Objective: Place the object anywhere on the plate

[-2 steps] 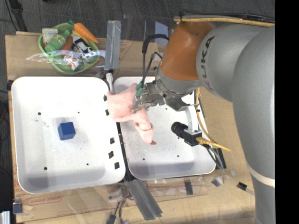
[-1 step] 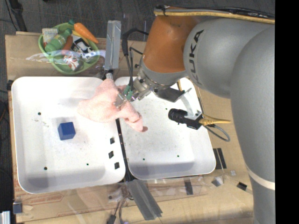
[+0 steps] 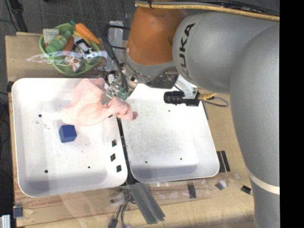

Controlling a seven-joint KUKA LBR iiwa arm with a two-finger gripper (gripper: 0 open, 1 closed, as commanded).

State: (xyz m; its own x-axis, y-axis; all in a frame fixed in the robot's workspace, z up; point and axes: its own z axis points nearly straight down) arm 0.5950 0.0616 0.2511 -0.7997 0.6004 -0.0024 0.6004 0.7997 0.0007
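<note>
Camera view: pink cloth [image 3: 92,106] draped over the left bin's [image 3: 28,141] upper right, one corner across the divide into the right bin [image 3: 171,146]. Soft, light, limp — likely best pinched at a bunched fold. Claw [image 3: 114,91] over its upper edge; finger state cannot be told. Blue block [image 3: 68,133] near the cloth; green bowl [image 3: 71,51] of clutter behind. No plate identifiable.

My gripper [image 3: 113,90] sits over the rim between the two bins, with the cloth [image 3: 92,106] just under and left of my fingers, draped in the left bin [image 3: 28,127] and spilling over into the right bin [image 3: 190,141]. The block [image 3: 68,133] lies in the left bin, below-left of my fingers, just beside the cloth. The bowl [image 3: 71,49] of items sits on the bench behind the left bin, up-left of my fingers.
</note>
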